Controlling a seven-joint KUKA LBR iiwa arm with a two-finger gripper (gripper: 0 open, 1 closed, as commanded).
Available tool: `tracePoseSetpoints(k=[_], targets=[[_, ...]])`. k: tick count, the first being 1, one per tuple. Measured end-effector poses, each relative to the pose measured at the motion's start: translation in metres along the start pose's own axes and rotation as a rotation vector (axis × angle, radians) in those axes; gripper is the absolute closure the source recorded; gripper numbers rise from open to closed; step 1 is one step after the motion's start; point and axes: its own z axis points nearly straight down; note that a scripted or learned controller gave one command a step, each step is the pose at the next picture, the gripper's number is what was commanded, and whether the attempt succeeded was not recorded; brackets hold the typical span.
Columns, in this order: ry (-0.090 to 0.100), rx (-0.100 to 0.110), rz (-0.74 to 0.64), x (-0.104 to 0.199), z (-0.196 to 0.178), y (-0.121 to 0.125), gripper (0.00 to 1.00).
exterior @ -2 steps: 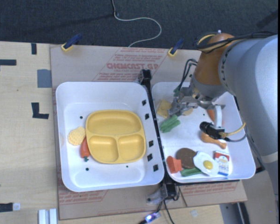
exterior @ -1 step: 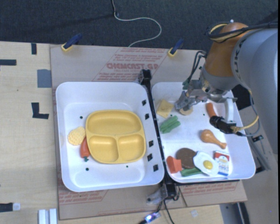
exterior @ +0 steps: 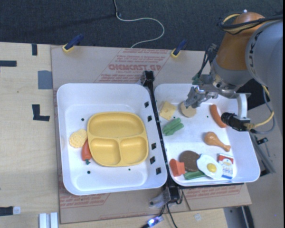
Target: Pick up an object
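Observation:
My gripper (exterior: 193,101) hangs low over the back of the right bin (exterior: 247,148), directly above a round tan cookie-like piece (exterior: 187,111) that it touches or nearly touches. A yellow cheese wedge (exterior: 167,111) lies just left of it and a green bean pod (exterior: 173,126) below that. An orange sausage (exterior: 217,116) lies to the gripper's right, a chicken drumstick (exterior: 216,139) nearer the front. A brown patty (exterior: 189,159), a fried egg (exterior: 209,166), a small carton (exterior: 225,166) and a red piece (exterior: 176,167) sit along the front.
The left bin (exterior: 71,103) holds a yellow divided plate (exterior: 118,138), with a round yellow waffle-like piece (exterior: 78,138) and a carrot (exterior: 86,151) at its left. A black divider (exterior: 154,127) runs between the bins. The arm's body (exterior: 247,42) looms over the right bin's back right.

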Motion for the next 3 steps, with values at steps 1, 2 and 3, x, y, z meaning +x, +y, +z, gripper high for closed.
tracePoseSetpoints(k=[1, 2, 3], targets=[[0.0, 0.0, 0.0, 0.001, -0.033, 0.001, 1.0], [0.0, 0.006, -0.001, 0.031, -0.022, -0.037, 1.0], [0.0, 0.007, -0.001, 0.064, -0.022, -0.087, 1.0]])
